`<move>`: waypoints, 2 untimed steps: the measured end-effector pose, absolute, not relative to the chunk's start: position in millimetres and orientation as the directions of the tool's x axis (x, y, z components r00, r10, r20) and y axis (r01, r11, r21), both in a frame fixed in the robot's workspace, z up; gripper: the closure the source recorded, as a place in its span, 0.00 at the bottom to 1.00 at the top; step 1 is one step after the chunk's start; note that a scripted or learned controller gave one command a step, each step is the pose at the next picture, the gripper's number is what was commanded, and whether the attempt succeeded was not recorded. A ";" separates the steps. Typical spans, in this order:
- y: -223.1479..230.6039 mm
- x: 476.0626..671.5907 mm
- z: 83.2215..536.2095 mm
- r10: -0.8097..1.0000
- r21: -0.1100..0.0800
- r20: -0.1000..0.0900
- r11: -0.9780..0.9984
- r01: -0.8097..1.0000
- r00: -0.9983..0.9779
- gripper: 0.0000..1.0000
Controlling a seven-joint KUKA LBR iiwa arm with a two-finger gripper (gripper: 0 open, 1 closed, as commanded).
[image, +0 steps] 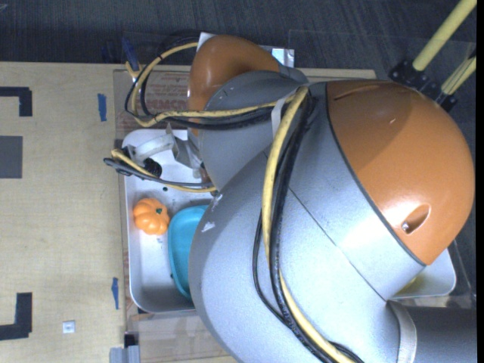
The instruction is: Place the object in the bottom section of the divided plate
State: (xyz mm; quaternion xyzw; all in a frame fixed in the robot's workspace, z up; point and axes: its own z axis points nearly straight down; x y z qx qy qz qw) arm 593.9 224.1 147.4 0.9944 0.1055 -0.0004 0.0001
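Observation:
A small orange pumpkin (151,216) lies in the white bin (133,278), near its left wall. Just right of the pumpkin a blue curved piece (184,246), which looks like the plate's edge, pokes out from under the arm; its sections are hidden. My gripper (180,151) reaches down into the upper part of the same bin, above the pumpkin and apart from it. The wrist and cables cover it.
The big grey and orange arm (325,203) covers most of the view and both bins' right side. A tan bench top (60,203) with black and blue tape marks lies to the left of the bin.

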 end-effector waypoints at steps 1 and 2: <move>224.2 654.7 169.2 0.344 -0.001 0.002 -0.939 0.344 0.939 0.00; 224.4 655.2 179.1 0.341 -0.001 0.005 -0.940 0.341 0.940 1.00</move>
